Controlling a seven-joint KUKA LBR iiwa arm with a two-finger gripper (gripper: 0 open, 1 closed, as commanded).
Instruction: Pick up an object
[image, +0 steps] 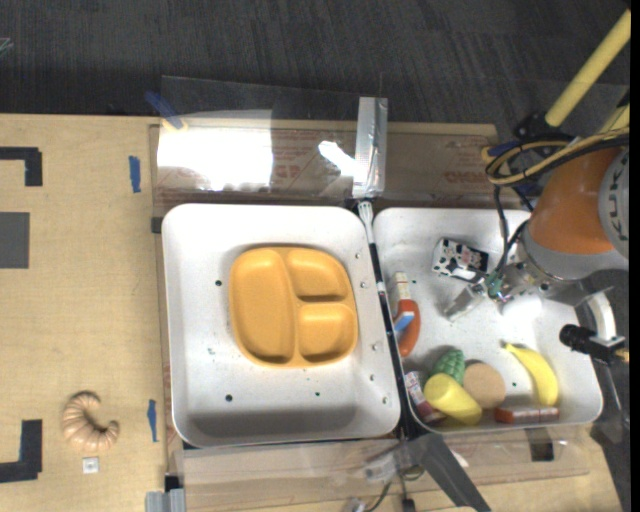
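Jaws (470, 296) state unclear, right bin (570, 225) holding banana (534, 371), left bin (190, 300) holding yellow tray (293, 304)

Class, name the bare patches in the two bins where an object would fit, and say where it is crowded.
Free: left bin floor around the yellow tray. Crowded: right bin's near edge, with banana, lemon and round tan piece; gripper over its middle.

Tan wooden table (70, 300) carries two shallow white plastic bins side by side: left bin (190, 330) at centre, right bin (580, 400) at 3 o'clock, rims touching. Beige curled croissant-shaped toy (90, 422) at 8 o'clock. Blue tape strip (134, 173) at 10 o'clock.
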